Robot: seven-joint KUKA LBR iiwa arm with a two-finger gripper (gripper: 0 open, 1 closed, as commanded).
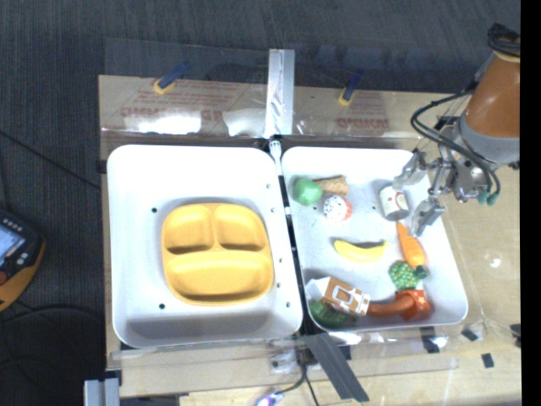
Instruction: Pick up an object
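A yellow tray (218, 252) lies in the left bin (135, 311). The right bin (448, 303) holds a green ball (307, 191), a banana (358, 249) and a carrot (411, 249) (its leafy end toward the near wall). The gripper (418, 194) hangs above the carrot's tip, fingers spread and holding nothing.

The arm (494, 100) comes in from the right edge of the view, its orange band at the top right and the grey wrist just below it. Black cables loop beside the wrist. The gripper (416, 191) hangs lower and to the left of the wrist, pointing down and leftward. Its two metal fingers (425, 214) stand spread apart, one higher and one lower, with nothing between them.
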